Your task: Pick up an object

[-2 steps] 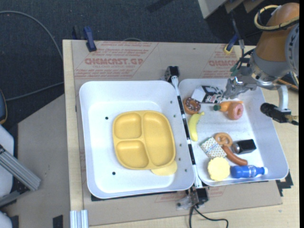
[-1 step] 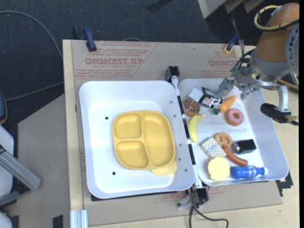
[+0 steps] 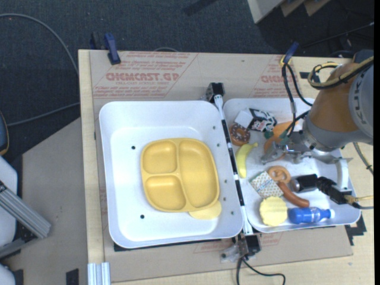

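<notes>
My hand [image 3: 274, 152] is low over the right bin [image 3: 261, 102], near its middle. Can't tell whether it's open or closed from this angle. Nothing visibly gripped.

Candidates around the hand:
- banana [image 3: 243, 159], 9 o'clock, just beside, smooth yellow, curved, near the bin's left wall
- orange piece [image 3: 278, 129], 12 o'clock, close, shape unclear
- chocolate donut [image 3: 240, 135], 10 o'clock, ring, dark glaze
- pretzel [image 3: 278, 174], 6 o'clock, brown loop
- checkered packet [image 3: 266, 186], 6-7 o'clock, flat, touching the pretzel
- sausage [image 3: 295, 196], 5 o'clock, reddish, bent
- yellow disc [image 3: 272, 211] and blue bottle [image 3: 310, 215], bottle on its side, at the bin's 6 o'clock edge

Left bin [image 3: 119, 159]: white, glossy, shallow, rounded corners. Holds a yellow three-compartment tray [image 3: 178, 174].

My arm [image 3: 338, 108] comes in from 3 o'clock, orange band above the wrist, wrist bent down into the bin.

Surface [image 3: 148, 76]: pale board with red printed lettering, blue clamp [image 3: 111, 47] at its 11 o'clock corner. Dark carpet floor [image 3: 41, 70] all around.
</notes>
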You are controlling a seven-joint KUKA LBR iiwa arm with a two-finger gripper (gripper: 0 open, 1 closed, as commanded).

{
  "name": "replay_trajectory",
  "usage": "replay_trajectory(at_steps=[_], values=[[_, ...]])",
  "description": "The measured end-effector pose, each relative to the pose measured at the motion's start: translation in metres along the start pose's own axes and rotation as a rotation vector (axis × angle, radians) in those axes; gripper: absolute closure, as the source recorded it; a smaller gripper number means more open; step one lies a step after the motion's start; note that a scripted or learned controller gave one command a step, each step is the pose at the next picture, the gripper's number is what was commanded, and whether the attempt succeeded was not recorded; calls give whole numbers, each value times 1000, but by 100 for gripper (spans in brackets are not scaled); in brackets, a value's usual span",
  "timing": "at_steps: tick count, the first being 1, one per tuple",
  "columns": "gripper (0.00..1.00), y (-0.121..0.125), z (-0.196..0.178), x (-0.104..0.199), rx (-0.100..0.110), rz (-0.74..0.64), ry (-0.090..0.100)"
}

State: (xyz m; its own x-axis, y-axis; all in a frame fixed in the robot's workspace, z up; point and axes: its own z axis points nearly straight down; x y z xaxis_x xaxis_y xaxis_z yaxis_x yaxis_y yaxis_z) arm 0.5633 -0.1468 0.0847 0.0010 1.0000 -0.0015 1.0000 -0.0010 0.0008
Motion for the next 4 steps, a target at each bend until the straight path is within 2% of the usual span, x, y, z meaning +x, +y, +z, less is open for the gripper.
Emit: replay_trajectory(at_steps=[1, 2, 3, 4], values=[[0, -46, 0, -17, 2, 0, 2], [0, -70, 0, 22, 0, -1, 1], [0, -28, 0, -70, 1, -3, 4], [0, -80, 0, -30, 2, -1, 3]])
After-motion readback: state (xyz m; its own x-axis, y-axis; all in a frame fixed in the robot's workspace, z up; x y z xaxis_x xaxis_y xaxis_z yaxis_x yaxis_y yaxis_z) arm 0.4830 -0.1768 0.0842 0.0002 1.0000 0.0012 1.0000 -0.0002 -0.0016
